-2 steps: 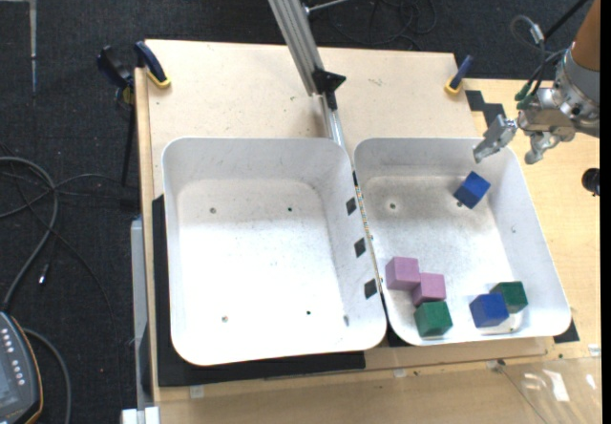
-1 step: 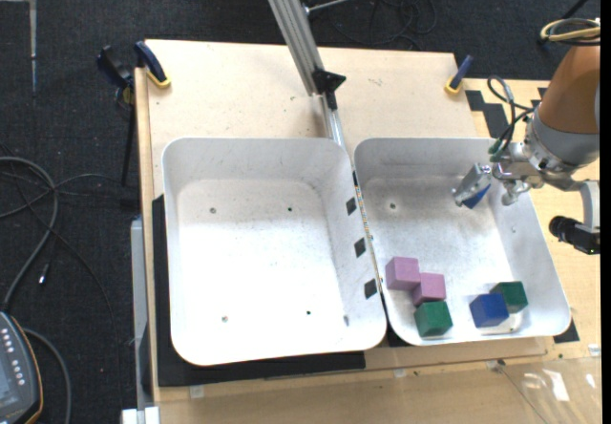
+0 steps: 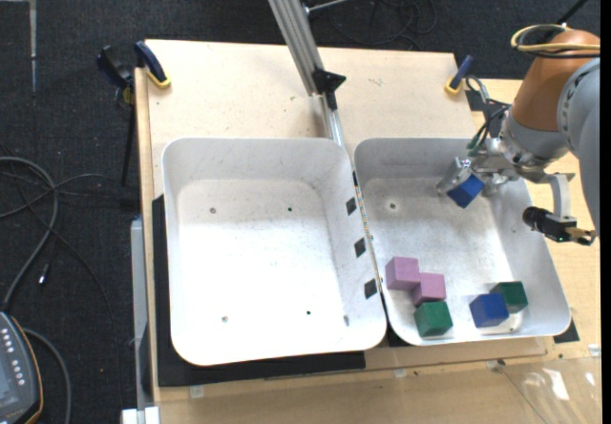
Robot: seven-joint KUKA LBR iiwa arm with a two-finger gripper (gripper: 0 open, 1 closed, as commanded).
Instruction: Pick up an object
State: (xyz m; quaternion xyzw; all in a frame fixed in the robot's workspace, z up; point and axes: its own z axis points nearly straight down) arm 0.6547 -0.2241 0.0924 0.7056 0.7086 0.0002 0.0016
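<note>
Holding a blue block (image 3: 466, 191), the gripper (image 3: 465, 181) hangs over the right bin (image 3: 401, 174).

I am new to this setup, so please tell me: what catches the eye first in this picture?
The grey arm with its orange band reaches in over the right bin, its pincer holding a blue block above the bin floor. Near that bin's front edge lies a cluster of pink, green and blue blocks.

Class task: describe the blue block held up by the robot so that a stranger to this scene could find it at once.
Start at the right-hand shallow white bin. Near its far right corner hangs the grey arm's gripper, with a small blue cube between its fingers. Unlike the other blue cube, which lies among the blocks at the near edge, this one sits alone at the gripper.
</note>
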